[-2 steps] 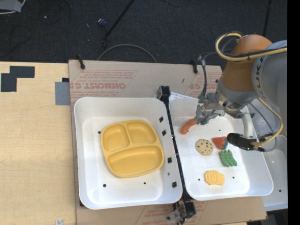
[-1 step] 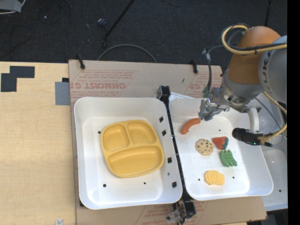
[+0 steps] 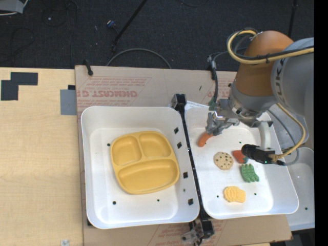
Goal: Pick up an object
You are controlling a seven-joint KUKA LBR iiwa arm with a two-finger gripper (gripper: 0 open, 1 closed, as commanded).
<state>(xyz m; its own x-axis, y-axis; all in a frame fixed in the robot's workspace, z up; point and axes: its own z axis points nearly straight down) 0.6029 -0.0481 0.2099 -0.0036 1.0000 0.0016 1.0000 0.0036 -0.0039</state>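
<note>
Grey arm (image 3: 287,86) reaches in, gripper (image 3: 214,127) pointing down, low

Both white bins (image 3: 97,137) look like smooth moulded plastic with a soft sheen. The yellow divided tray (image 3: 144,161) is matt plastic, evenly coloured. The 2 bins rest on a brown cardboard sheet (image 3: 128,86), dull and printed with red lettering, over a desk (image 3: 36,163) of pale wood-grain laminate. The arm's orange band (image 3: 261,60) is glossy, catching highlights, and its grey casing (image 3: 300,81) appears smooth. The cookie (image 3: 223,160) looks rough and speckled; the green piece (image 3: 249,173) and yellow piece (image 3: 234,194) are bumpy.
</note>
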